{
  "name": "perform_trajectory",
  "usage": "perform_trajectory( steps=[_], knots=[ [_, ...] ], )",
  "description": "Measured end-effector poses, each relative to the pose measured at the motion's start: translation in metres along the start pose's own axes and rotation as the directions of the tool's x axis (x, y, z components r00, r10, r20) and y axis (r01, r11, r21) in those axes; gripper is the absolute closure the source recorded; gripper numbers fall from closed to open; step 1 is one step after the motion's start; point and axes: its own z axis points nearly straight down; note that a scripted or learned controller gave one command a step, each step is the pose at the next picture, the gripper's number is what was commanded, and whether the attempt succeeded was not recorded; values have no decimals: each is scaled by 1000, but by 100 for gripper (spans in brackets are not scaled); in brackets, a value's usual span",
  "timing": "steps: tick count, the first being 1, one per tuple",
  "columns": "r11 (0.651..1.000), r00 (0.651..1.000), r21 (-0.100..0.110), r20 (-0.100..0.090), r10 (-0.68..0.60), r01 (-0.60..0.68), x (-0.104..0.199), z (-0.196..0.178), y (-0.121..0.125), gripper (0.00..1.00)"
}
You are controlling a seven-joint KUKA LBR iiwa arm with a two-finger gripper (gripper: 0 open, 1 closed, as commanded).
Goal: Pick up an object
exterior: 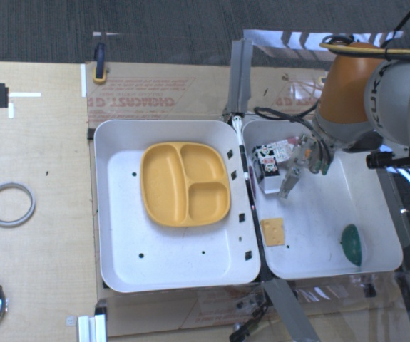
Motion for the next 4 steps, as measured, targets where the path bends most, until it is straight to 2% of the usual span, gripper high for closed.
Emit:
perform_trajectory(
  steps=[1, 2, 3, 4],
  knots=[
    [994, 994, -37, 51, 102, -100, -5, -59, -73, 0],
    [977, 977, -37, 30, 210, -209, -53, -1, -93, 0],
    [977, 977, -36, 30, 210, -209, -53, -1, -93, 0],
    [995, 994, -28, 59, -92, 94, -51, -73, -73, 0]
  ],
)
